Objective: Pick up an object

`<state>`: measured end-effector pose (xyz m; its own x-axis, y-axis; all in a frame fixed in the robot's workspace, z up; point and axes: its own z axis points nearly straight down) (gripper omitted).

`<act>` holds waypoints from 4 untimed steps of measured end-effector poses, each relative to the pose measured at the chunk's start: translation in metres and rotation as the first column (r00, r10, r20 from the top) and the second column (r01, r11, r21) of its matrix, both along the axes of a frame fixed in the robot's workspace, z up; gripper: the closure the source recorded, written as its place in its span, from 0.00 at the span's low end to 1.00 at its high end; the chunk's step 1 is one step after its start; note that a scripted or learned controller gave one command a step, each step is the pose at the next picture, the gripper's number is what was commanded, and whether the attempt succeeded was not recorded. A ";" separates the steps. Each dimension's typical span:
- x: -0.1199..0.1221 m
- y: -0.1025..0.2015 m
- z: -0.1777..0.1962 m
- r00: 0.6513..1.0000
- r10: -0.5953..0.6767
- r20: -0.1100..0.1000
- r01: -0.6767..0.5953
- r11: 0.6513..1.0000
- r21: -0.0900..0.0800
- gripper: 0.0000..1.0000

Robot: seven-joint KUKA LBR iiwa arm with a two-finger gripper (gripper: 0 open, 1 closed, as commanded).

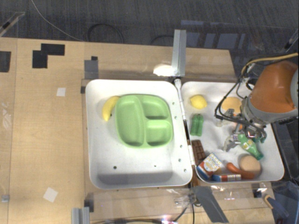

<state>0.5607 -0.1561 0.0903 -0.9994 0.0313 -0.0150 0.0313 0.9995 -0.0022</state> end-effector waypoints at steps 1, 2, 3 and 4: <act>0.029 0.059 0.000 1.000 -0.024 0.002 0.024 1.000 0.003 0.00; 0.010 0.040 0.000 0.999 0.041 0.003 -0.041 0.999 0.001 0.00; 0.071 0.016 0.011 0.924 0.383 -0.002 -0.383 0.924 -0.003 0.00; -0.036 -0.011 0.001 0.938 0.347 -0.003 -0.347 0.938 -0.006 0.00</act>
